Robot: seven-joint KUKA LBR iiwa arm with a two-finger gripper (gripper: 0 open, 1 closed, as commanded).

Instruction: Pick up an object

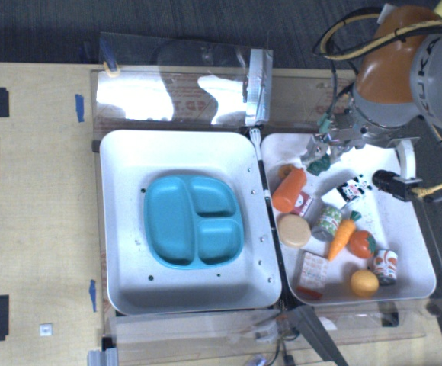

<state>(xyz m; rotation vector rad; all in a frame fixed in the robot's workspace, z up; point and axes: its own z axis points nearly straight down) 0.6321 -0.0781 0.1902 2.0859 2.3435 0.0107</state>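
The objects to pick lie in the right bin (423, 269), in the lower right of the frame. Nearest the gripper is an orange bottle (289, 190) with a red-and-white label, tilted against the bin's left wall. Just below it sits a round tan bun (294, 231). To its right stands a small green-labelled can (328, 223), and a carrot (343, 236) leans slantwise beside that can, touching a red tomato-like piece (360, 243). A small black-and-white item (351, 190) lies above the can. Along the bin's lower edge are a flat packet (312, 273), an orange fruit (364, 282) and a red-and-white can (385, 265).

The gripper (318, 157) hangs over the upper left corner of this bin, just above and to the right of the orange bottle. Whether it is open or closed cannot be told; nothing is seen held in it.

The left bin (122, 204) fills the middle of the frame and holds a blue divided tray (194, 219).
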